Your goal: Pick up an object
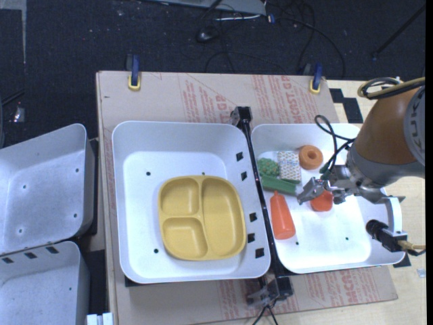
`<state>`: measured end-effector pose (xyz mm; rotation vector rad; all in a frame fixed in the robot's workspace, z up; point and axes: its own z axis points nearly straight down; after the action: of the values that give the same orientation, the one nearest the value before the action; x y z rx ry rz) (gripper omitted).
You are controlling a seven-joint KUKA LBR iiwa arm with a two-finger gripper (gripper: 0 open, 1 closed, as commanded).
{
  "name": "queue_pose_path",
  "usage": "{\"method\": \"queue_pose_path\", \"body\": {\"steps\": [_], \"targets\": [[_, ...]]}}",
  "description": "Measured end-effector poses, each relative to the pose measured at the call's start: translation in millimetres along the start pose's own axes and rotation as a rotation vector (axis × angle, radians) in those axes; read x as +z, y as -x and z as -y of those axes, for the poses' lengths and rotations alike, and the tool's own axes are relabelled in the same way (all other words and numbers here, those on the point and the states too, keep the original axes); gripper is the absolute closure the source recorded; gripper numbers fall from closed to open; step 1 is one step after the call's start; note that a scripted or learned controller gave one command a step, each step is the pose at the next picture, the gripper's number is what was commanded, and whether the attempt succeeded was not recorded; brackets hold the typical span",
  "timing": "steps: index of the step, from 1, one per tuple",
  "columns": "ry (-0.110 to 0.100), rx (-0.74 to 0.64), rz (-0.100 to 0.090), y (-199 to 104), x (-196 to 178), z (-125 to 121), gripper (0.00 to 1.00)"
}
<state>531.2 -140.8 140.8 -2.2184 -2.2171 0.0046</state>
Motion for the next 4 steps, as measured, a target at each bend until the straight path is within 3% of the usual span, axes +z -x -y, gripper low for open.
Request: {"method": "queue_pose_path", "body": {"steps": [1,2,4], "targets": [[0.001,0.000,0.001,-0.6,51.9,0.8,0.00],[0.006,0.001,0.001,-0.6,38.7,-0.5,1.00],[0.011,-0.003,0.003,-2.4,-62.7,7.2,1.00]]}}
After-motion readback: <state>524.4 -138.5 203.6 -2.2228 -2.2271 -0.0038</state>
